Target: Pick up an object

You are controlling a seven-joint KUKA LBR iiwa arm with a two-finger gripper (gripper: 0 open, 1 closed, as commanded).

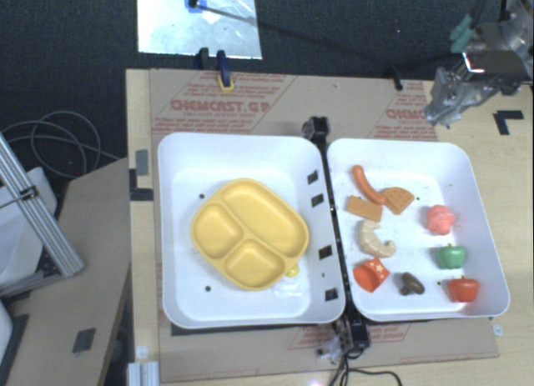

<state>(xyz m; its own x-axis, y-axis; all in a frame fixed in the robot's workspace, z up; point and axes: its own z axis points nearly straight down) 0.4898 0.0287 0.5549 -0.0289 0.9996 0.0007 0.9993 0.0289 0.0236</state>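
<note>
2 white bins (242, 147); 1 yellow divided tray (249, 232); 9 toy food pieces (368, 182), all in right bin.

"CHEMCAST" on the brown sheet (219, 102)

A tray (250, 233) lies in the left bin (179, 167); toy foods (384, 238) lie spread in the right bin (476, 176), gripper (442, 109) behind it

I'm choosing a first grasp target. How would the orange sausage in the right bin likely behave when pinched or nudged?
The sausage looks long, round and smooth, so it may roll sideways if nudged. Its glossy surface suggests it could slip from a pinch. It lies against the toast slices, which may shift too.
</note>
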